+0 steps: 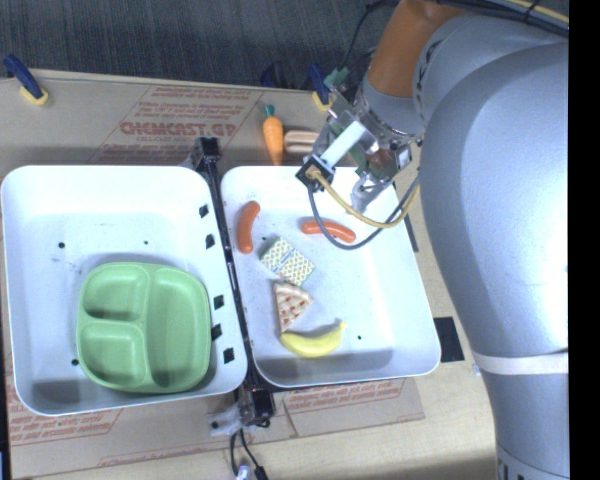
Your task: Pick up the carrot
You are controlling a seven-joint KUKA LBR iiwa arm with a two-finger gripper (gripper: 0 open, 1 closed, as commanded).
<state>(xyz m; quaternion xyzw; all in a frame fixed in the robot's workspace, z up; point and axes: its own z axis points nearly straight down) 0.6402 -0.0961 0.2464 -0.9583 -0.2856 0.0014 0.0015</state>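
gripper (pixel 368 190) hanging above the far end of the right bin (pixel 405 298), near its far rim; whether it is spread or pressed together cannot be told from this view. carrot (pixel 272 136) lying outside both bins on the cardboard sheet (pixel 130 118), off to the view's left of the gripper and slightly beyond it, just past the right bin's far rim, green top pointing away from the bins. pale roll (pixel 300 143) lying between the carrot and the gripper, just beside the carrot. short red sausage (pixel 328 230) resting just below the gripper on the bin floor; longer orange sausage (pixel 246 226) lying further left of it. chequered packet (pixel 286 261), waffle wedge (pixel 291 305) and banana (pixel 313 340) lying nearer the camera than the gripper. green divided plate (pixel 143 326) sitting in the left bin (pixel 40 208), well apart from the gripper.
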